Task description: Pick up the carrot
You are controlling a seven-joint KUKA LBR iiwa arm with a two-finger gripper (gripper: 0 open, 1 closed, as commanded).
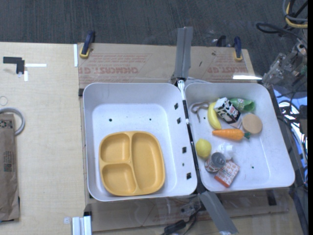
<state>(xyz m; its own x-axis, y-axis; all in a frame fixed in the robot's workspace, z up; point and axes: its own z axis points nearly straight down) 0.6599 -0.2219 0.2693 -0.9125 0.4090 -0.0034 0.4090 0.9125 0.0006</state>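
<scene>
Down at the near edge, the yellow divided plate sits in the left bin, well apart from the action. In the right bin, nearest us, there's a small red packet touching a little round tin, and just left of those a lemon. Step back a row and here's the target: the carrot, lying flat, roughly crosswise in the bin, green end pointing right. It's boxed in, folks. The banana stands just beside its left end, a tan round disc sits right at its green tip, and a black-and-white carton lies close behind, with a green leafy piece past that. Farther still, up at the top right corner, the arm waits outside the bin among cables; whether its tool is apart or together, I can't tell from here. The risk, I'd judge, is crowding: a descent slightly off could nudge the banana or pinch the disc, and a round carrot may roll out of a shallow grip.
</scene>
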